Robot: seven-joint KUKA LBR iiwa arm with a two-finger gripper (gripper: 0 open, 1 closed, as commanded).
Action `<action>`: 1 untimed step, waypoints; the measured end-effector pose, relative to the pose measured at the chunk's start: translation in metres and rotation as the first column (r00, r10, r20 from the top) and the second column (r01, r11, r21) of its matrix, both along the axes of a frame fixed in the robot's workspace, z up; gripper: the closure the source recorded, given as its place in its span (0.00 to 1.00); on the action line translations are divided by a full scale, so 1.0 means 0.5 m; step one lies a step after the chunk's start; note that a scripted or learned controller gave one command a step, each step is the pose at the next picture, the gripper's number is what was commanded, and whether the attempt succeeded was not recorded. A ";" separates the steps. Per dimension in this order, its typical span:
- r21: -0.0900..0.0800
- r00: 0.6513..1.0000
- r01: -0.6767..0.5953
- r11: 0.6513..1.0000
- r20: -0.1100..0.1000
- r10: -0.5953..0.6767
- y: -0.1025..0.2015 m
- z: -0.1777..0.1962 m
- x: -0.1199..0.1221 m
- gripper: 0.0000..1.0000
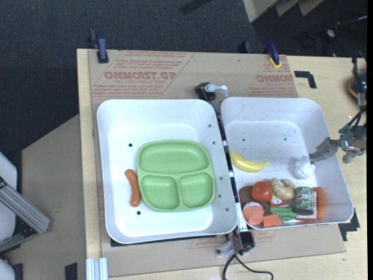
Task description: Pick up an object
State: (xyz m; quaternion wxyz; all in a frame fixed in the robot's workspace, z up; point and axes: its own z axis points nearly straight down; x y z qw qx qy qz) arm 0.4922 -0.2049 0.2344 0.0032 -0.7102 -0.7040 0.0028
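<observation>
Camera view, working from the near edge back: the right bin (326,156) holds a crowded heap of toy food in its nearest corner, a red tomato (262,191) among it with a knobbly tan piece, a small can (304,198) and some orange and green bits pressed together. Just behind lies a yellow banana (249,163), apart from the heap, and a small white lump (302,170) sits near the right wall. In the left bin (111,156) a green divided tray (175,174) lies flat, with an orange sausage (134,187) beside it on the bin floor. At the far right the pincer (324,150) reaches over the right bin's rim, above the white lump; it carries nothing that I can see, and whether it is spread or closed I cannot tell. The step looks like the approach. The next move calls for choosing one item; the banana stands clear, the heap would be harder. The arm is cut off at the edge, and the heap's pieces overlap too much to name each.
</observation>
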 end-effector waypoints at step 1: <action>-0.008 1.000 -0.012 1.000 0.024 0.012 -0.033 0.169 0.199 0.00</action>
